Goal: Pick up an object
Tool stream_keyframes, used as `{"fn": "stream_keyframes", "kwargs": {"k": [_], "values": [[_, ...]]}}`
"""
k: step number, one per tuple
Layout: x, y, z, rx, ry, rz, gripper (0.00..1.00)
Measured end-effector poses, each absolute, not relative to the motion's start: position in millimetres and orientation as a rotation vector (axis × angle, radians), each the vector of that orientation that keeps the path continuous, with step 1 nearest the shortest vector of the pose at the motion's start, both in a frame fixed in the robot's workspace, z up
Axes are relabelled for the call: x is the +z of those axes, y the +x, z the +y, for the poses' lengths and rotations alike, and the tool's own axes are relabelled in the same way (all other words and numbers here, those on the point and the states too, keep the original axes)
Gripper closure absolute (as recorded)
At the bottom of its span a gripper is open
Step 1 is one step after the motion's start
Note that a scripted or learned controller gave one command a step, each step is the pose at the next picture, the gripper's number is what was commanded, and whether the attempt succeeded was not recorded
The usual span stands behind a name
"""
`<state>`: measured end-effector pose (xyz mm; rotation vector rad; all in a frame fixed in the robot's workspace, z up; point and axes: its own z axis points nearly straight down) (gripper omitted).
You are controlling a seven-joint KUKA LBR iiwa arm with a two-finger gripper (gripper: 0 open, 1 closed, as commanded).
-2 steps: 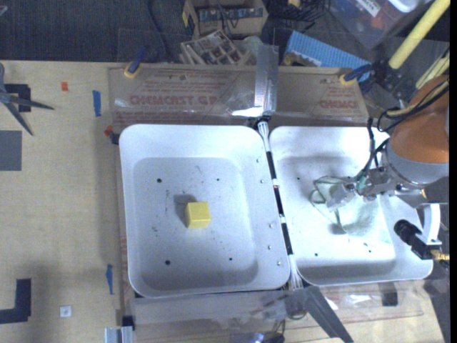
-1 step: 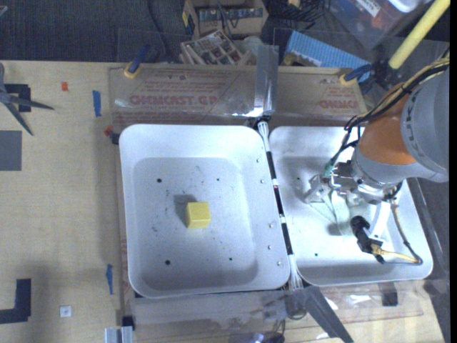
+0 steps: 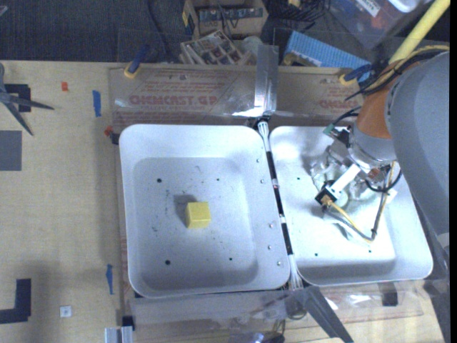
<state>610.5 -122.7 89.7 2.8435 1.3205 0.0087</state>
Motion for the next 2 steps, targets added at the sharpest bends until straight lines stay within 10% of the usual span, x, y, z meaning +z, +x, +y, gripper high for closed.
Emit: {"fn": "stream_keyframes", "kwargs": {"k": [1,2], "values": [[101,611.0,-122,0.006,2.838,1.324,1.00],[146,615.0,-128,-0.003,3.039,0.800,1.00]]}}
